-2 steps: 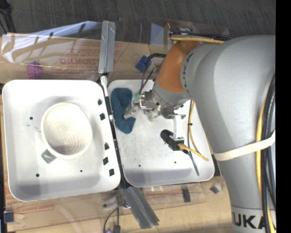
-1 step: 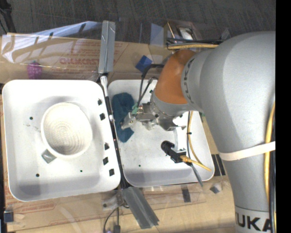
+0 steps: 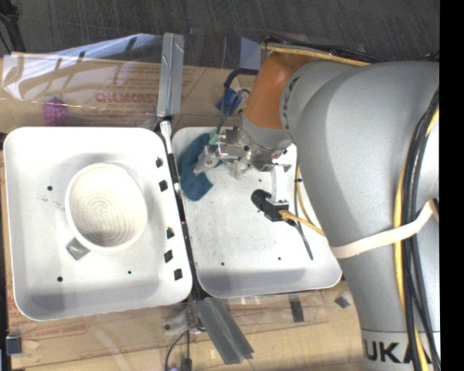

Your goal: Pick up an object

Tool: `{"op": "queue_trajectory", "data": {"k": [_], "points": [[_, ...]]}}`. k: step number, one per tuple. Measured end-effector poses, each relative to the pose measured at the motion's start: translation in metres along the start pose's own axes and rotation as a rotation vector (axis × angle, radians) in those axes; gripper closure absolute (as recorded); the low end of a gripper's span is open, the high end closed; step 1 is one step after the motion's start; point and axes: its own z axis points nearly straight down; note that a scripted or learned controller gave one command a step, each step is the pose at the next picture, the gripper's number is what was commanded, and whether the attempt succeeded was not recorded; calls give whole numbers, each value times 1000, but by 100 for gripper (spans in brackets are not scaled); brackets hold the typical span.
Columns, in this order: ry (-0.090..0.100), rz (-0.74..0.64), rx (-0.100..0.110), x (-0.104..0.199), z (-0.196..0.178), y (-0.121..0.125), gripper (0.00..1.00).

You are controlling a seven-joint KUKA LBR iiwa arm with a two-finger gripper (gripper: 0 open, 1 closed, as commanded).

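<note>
**Status: approach stage, pick not confirmed.**

1. **Position.** My gripper (image 3: pixel 216 151) is low over the far left corner of the right bin (image 3: pixel 247 273), and the wrist comes in from the right. Its tip is at the upper right edge of the blue cloth (image 3: pixel 192 176). It is either touching the cloth or just beside it; the slanted view does not settle which.

2. **Grip state.** The tip is small and partly masked by wrist hardware. I cannot say whether the gripper is parted or clamped. No cloth is visibly caught in it.

3. **Target.** The blue cloth lies crumpled on the floor of the right bin, against the wall next to the left bin (image 3: pixel 31 284). It appears to rest on the floor, not lifted.

4. **Other candidates.** The left bin holds a white ribbed dome (image 3: pixel 104 205), with a small grey piece (image 3: pixel 76 249) just beside its near left edge. Both are well apart from my gripper.

5. **Progress.** Done, by my judgement: a candidate has been reached. Left to do: secure a grip on the cloth, raise it clear of the bin floor, and verify that it comes up. Until then, treat the task as not yet complete.
</note>
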Motion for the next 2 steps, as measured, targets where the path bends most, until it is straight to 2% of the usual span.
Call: {"op": "queue_trajectory", "data": {"k": [1, 2], "points": [[1, 180, -1, -84, -52, -4, 0], [1, -54, 1, -45, 4, 13, 0]]}}
